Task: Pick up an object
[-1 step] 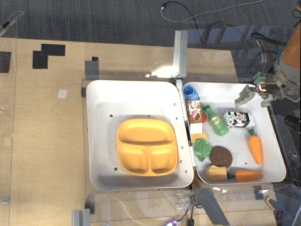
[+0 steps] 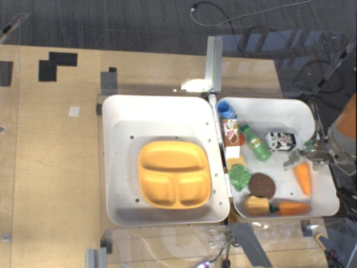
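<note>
Wooden bench [image 2: 50, 166] bearing two shallow white bins side by side, listed by descending size. Left bin [image 2: 120, 121]: holds one yellow divided plate [image 2: 174, 173], three compartments, lying flat near the bin's middle and toward its right wall. Right bin [image 2: 304, 113]: holds the smaller items, crowded along its left wall and lower edge. Arm [image 2: 346, 133]: grey with orange band, entering at the right rim of the right bin; gripper [image 2: 301, 156] reaches over the bin's right side, its metal fingers close above the upper end of a carrot, nothing visibly between them; whether they stand wide or narrow cannot be told. Bottle [image 2: 228, 126]: blue cap, red-and-white label, lying along the left wall, cap toward the far end. Green bottle [image 2: 255, 144]: lying tilted just beside the labelled bottle. Carrot [image 2: 303, 178]: orange, lying lengthwise by the right wall, just below the gripper. Second carrot [image 2: 293, 208]: lying along the lower edge. Brown round disc [image 2: 261, 185]: near the lower middle. Black-and-white carton [image 2: 280, 140]: in the upper middle of the bin. Green leafy piece [image 2: 240, 177]: touching the disc's left side. Tan block [image 2: 256, 205]: beneath the disc, beside the second carrot.
</note>
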Controlling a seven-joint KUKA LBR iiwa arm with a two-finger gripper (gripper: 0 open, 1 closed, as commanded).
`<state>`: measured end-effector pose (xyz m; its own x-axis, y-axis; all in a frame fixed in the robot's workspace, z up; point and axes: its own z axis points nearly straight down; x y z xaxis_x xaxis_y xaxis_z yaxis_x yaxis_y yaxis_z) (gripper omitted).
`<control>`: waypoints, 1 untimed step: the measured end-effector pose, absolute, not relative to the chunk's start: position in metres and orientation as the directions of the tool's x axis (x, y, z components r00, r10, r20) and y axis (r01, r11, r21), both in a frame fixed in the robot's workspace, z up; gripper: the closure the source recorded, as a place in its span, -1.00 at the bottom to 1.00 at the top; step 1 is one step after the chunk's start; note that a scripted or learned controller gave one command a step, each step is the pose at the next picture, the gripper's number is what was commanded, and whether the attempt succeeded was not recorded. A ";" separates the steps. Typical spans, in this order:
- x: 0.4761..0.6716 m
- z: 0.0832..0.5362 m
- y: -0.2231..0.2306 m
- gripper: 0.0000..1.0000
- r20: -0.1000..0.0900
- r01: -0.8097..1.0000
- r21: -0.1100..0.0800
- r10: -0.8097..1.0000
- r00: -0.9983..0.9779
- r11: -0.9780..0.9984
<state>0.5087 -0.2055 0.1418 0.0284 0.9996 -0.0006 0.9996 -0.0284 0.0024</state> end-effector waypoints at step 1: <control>0.559 0.162 -0.197 -1.00 -0.001 0.998 0.006 0.998 -0.063 0.063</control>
<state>0.5594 -0.1968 0.1624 -0.0625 0.9980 -0.0014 0.9980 0.0625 0.0061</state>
